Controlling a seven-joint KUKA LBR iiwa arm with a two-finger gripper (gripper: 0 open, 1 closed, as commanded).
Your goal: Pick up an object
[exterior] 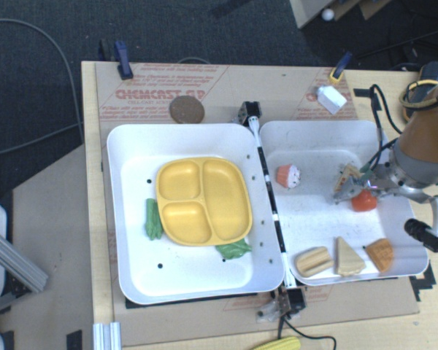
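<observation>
My gripper (347, 183) hangs low over the right bin (314, 141), reaching in from the right. A round red object like a tomato (364, 201) lies right beside it, just below and to its right; whether they touch I cannot tell. A red and white piece like a strawberry (287, 176) lies further left in the same bin. Along that bin's front edge lie a tan bread roll (312, 261), a pale wedge (348, 258) and an orange-brown chunk (380, 254).
The left bin (128, 195) holds a yellow divided plate (203, 200) with green leafy pieces (153, 219) at its left and front edges. A black divider strip (266, 188) runs between the bins. A brown disc (186, 110) and a white block (331, 98) lie on the board behind.
</observation>
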